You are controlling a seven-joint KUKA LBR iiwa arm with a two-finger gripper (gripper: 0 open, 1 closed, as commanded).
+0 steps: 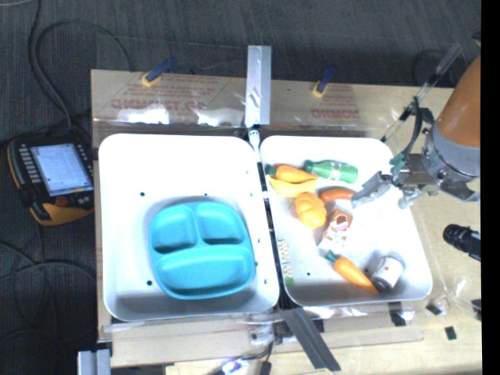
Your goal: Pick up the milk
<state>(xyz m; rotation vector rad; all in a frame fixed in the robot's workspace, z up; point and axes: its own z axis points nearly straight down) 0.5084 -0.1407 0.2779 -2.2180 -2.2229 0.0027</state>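
Looking down into the right white bin [406,233], you'll find the small white-and-brown milk carton [337,230] lying tilted near the middle — crowded between the yellow-orange pastry-like toy [309,208] and the orange plastic carrot [349,270]. The grey two-finger gripper [388,187] hovers just up and right of it, fingers spread and holding nothing — apparently lined up for a descent. The blue divided plate [202,247] sits alone in the left bin.

Both bins [125,170] are white, the divided tray [201,247] is sky blue, the bottle [331,169] green, the carrot [349,270] orange, and the milk [337,230] white with brown-red print.
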